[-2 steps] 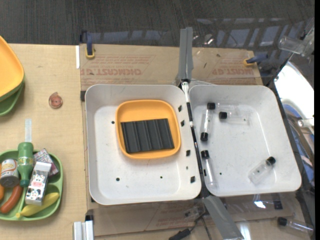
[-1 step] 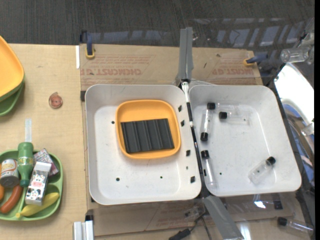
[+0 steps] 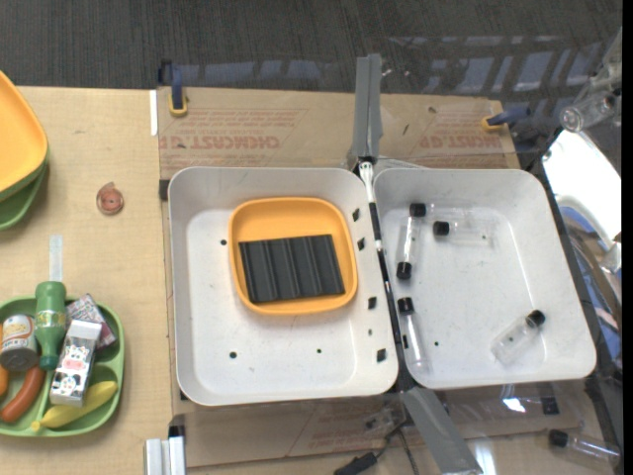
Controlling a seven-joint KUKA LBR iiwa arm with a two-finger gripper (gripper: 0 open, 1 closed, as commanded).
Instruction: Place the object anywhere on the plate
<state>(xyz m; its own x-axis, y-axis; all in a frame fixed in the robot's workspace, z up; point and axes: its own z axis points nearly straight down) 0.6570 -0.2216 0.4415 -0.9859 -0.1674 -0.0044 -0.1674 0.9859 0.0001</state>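
An orange square plate sits in the upper middle of the left bin. A dark grey ribbed rectangular block lies flat on the plate, inside its rim. The right bin holds several small clear tubes with black caps. One tube lies along the bin's left wall and another lies near its lower right corner.
A green tray of toy food stands on the wooden bench at the lower left. An orange bowl rests at the far left edge. A small pink disc lies beside the left bin. Cardboard lies under both bins.
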